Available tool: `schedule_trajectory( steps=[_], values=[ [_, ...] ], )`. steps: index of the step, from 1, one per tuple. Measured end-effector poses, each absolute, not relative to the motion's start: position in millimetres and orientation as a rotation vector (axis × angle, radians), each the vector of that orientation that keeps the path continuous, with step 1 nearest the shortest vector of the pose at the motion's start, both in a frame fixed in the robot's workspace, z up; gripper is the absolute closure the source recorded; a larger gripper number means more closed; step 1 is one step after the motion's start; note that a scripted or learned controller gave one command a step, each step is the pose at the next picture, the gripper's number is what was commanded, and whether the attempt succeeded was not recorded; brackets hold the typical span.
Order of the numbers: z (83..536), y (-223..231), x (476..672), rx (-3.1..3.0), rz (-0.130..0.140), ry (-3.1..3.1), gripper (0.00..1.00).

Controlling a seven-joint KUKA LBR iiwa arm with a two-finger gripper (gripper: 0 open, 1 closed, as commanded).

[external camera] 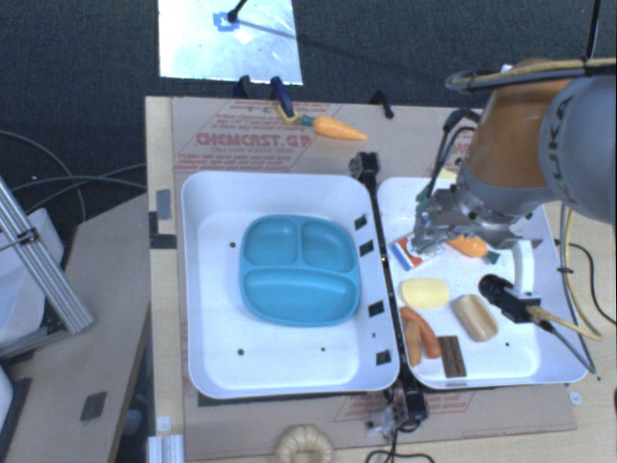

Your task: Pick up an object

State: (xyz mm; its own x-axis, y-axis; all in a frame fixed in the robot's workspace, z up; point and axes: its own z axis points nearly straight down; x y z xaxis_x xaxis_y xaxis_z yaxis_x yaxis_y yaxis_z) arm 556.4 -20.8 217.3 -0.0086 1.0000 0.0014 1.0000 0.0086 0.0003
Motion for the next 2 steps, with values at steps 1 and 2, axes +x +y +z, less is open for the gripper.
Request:
schedule_trajectory(
  steps=[1,2],
  values=[
    [218.1,-19.4,562.3,-2.215,-0.003,-2.229,1.0],
    [217.3,-14.3,562.0,-2.214,-0.002,-2.23,1.0]
  ],
)
